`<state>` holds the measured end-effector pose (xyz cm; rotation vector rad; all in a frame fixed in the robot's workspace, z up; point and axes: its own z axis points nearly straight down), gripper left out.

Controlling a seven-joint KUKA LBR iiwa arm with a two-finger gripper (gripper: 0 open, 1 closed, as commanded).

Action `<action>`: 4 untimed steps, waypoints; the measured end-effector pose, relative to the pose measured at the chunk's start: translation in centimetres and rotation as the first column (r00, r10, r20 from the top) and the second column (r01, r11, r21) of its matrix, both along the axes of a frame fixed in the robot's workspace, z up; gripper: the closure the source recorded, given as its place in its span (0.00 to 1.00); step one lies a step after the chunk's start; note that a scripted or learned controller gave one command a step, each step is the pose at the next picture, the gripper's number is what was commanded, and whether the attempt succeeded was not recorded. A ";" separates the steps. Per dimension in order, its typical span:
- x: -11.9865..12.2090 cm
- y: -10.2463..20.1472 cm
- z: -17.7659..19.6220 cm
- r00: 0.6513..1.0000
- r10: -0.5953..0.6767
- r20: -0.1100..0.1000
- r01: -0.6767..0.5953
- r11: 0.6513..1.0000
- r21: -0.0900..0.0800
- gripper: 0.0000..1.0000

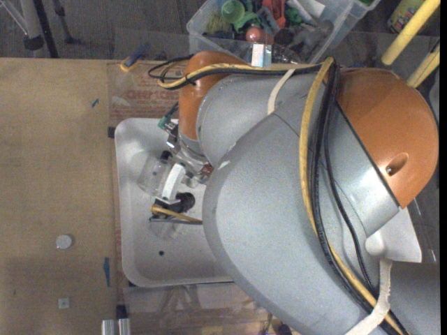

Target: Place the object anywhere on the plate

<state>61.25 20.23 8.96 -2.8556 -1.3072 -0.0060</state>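
Observation:
My gripper [157,181] hangs low over the left part of a white bin [133,257], below the orange band of the wrist [202,72]. The grey arm [293,208] covers the bin's right part and whatever lies beneath it. Something pale and see-through shows at the gripper's tip, too blurred to name. I can make out no plate or loose object.
A small dark speck [160,252] lies on the bin floor near the front. A clear box of colourful toys [279,9] stands behind the bin. Left of the bin, the brown bench [49,152] carries a small grey disc [63,241].

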 end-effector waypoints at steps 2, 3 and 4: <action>-6.8 2.4 0.0 0.997 -0.082 0.002 0.082 0.997 0.001 0.00; -3.8 1.7 0.0 0.984 0.178 0.003 -0.178 0.984 -0.001 0.00; -0.8 1.6 0.0 0.781 0.625 0.004 -0.625 0.781 -0.006 0.00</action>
